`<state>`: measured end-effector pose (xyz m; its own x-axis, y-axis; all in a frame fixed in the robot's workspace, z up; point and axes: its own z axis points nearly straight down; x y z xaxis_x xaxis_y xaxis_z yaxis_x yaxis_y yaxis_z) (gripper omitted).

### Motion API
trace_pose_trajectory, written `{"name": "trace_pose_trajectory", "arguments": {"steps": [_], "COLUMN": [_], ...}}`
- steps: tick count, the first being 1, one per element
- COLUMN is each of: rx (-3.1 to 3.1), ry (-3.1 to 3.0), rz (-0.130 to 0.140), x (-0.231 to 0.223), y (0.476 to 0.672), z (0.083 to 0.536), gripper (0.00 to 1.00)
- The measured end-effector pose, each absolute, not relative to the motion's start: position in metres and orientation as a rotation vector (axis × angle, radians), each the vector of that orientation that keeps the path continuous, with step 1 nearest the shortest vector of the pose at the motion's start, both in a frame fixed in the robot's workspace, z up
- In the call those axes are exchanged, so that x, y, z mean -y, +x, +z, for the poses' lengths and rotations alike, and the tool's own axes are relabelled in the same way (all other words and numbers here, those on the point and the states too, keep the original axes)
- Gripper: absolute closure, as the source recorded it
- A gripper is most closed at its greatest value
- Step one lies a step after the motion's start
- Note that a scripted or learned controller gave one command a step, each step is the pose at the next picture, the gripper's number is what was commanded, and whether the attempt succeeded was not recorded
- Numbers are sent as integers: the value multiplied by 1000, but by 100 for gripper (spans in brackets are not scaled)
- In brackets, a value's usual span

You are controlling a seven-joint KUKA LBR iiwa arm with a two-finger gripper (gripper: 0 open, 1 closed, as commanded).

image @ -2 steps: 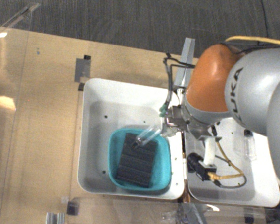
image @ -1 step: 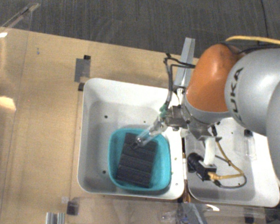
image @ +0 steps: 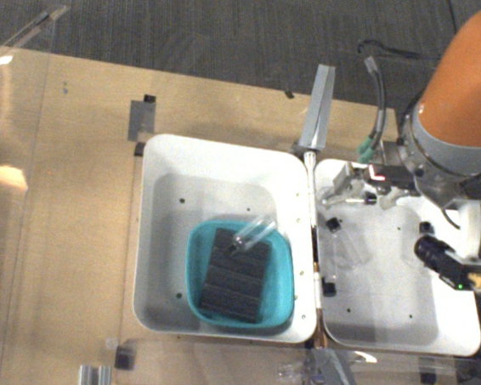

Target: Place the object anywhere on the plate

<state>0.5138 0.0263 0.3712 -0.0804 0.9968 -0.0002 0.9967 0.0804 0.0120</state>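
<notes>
The gripper (image: 354, 188) hung over the upper left corner of the right bin (image: 397, 332), just under the orange band of the arm (image: 480, 71). Its metal parts were small and tangled with cables, and whether it was spread or closed could not be told; nothing could be seen held in it.

The object, a dark ridged block (image: 233, 278), lay well apart from the gripper, across the wall between the bins, in the left bin (image: 160, 222). It rested flat on the teal plate (image: 281, 273), inside the plate's rim, its long side running roughly from the far edge to the near one. A clear plastic tube-like piece (image: 253, 231) lay at the plate's far edge, touching the top of the block.

In the right bin, a faint transparent item (image: 350, 248) lay on the floor below the gripper, too pale to identify.
</notes>
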Motion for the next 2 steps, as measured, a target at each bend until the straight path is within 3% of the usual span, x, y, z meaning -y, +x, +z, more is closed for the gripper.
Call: {"name": "trace_pose_trajectory", "arguments": {"steps": [1,2], "rx": [-2204,-2207], "ry": [2223,2208], "rz": [14,23], "x": [41,39], "y": [489,492], "z": [437,449], "gripper": [0,100]}}
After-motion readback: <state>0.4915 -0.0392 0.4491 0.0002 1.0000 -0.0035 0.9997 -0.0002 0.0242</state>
